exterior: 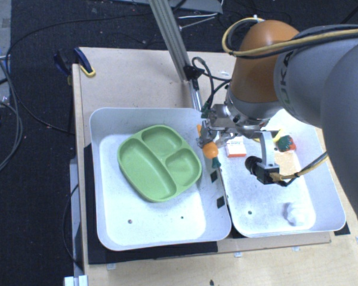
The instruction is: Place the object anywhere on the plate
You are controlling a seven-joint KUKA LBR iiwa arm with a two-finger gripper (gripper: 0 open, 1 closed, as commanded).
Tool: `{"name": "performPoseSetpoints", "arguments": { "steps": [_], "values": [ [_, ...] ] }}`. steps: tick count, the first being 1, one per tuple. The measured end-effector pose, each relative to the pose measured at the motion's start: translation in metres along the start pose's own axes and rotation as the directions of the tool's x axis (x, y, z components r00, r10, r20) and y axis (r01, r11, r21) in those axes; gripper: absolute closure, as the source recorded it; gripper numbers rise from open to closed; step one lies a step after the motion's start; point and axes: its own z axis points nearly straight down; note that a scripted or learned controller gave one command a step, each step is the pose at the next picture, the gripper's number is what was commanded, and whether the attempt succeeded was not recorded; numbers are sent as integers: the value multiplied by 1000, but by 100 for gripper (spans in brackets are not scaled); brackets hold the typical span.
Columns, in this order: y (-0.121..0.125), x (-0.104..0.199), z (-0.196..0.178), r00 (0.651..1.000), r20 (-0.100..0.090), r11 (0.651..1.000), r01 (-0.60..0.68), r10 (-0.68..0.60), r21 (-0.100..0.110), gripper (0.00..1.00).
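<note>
A green plate (160, 162) with three compartments lies in the left white bin (107, 219). My gripper (209, 143) hangs over the seam between the two bins, just off the plate's right rim. A small round orange object (210, 151) sits between its fingertips, and the gripper is shut on it. The object is level with the plate's right compartment but still outside the rim. The grey arm with its orange band (259, 52) covers the back of the right bin.
In the right bin (322, 219) lie a white and red box (236, 149), a yellow, red and green toy (283, 142), a tan block (288, 163) and a pale crumpled item (295, 213). A metal pole (173, 37) slants behind the bins.
</note>
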Motion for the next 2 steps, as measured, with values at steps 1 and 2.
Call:
{"name": "performPoseSetpoints", "arguments": {
  "steps": [1,2],
  "values": [
    [-10,49,-15,1000,0,1000,0,0,-3,100],
    [-26,103,-5,1000,0,1000,1,-1,1,100]
  ]
}}
